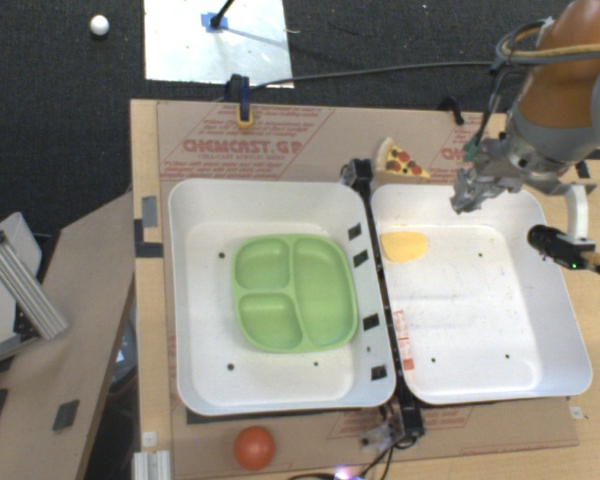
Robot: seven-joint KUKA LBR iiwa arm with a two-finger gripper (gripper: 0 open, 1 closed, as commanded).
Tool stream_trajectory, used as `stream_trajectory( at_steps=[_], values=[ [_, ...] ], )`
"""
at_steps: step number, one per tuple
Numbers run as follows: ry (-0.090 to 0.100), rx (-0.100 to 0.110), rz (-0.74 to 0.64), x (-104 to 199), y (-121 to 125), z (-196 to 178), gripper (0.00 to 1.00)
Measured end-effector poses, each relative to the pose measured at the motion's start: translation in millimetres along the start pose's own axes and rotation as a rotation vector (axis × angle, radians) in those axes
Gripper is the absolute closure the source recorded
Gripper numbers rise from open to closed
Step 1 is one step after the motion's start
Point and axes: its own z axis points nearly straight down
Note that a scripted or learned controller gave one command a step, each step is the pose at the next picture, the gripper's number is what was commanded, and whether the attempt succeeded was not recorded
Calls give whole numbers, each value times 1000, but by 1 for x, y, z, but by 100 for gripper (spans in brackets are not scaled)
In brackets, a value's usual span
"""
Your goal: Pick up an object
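1. Red block lettering on the brown board (280, 133) under the bins reads "CHEMCAST GP"; you can see it behind the left bin (195, 218), and a partial repeat near the far right corner is covered by the arm.
2. You also have a small red-and-white label (401, 336) on the divider between the bins, but its print is too small to read.
3. Your task's candidate, a flat yellow piece (404, 246), lies in the right bin (540, 368) near its far left corner, close to the divider.
4. A pizza-slice toy (401, 161) sits outside the bins on the board, just behind the right bin's far left corner.
5. A green divided plate (293, 292) rests in the middle of the left bin, and an orange ball (254, 447) lies on the board in front of that bin.
6. Your gripper (467, 199) hangs over the far edge of the right bin, to the right of the yellow piece and apart from it.
7. You cannot tell from this angle whether the fingertips are parted or closed: they are dark, small and blurred, and nothing can be seen between them.
8. The arm's upper part is cut off at the frame's right edge.
9. A white ball (100, 25) lies on the dark floor at the top left.
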Motion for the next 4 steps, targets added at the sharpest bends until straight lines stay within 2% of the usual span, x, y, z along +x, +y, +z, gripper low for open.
stream_trajectory(
  at_steps=[1,4],
  values=[
    [-1,0,1,41,-23,-1,100],
    [0,1,0,181,-82,35,100]
  ],
)
